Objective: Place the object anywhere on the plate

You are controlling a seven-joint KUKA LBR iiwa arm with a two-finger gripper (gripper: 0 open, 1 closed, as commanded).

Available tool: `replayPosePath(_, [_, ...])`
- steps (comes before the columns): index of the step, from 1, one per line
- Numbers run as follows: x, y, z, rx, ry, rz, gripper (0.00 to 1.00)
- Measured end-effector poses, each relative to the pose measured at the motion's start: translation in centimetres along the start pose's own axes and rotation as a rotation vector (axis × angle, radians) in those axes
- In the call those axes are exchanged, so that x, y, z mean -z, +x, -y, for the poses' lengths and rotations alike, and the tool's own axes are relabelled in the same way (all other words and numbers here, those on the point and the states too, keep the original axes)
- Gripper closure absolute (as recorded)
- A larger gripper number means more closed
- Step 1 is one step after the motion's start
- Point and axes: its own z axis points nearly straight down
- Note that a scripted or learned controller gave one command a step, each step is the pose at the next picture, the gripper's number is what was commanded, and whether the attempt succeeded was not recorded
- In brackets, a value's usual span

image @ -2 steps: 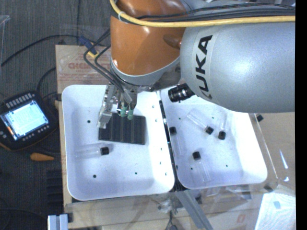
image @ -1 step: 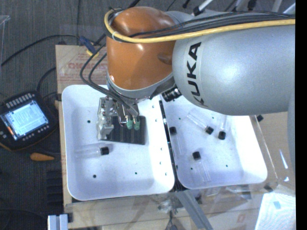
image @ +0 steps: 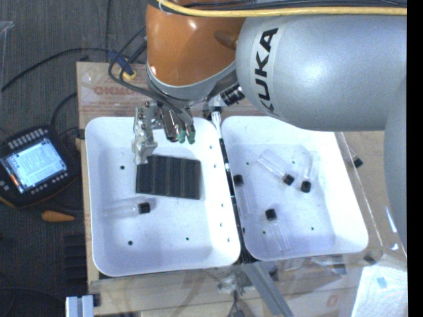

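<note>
Looking down on the counter, you find the claw (image: 160, 136) above the far part of the left bin (image: 106, 243); you cannot tell its state. The dark ribbed plate (image: 168, 177) lies flat in that bin, just beneath the claw. A clear vial with a black cap (image: 129, 208) lies near the plate's left corner, apart from it. More capped vials (image: 277, 167) lie in the right bin (image: 344, 230).

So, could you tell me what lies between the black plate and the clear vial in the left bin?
Only bare white bin floor separates the black plate from the clear vial in the camera view.
</note>
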Motion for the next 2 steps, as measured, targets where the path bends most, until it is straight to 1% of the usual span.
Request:
replayPosePath(1, [-0.4, 0.7, -0.2, 0.189, 0.000, -0.002, 1.00])
replayPosePath(2, [4.2, -5.1, 0.6, 0.492, -0.003, 0.003, 1.00])
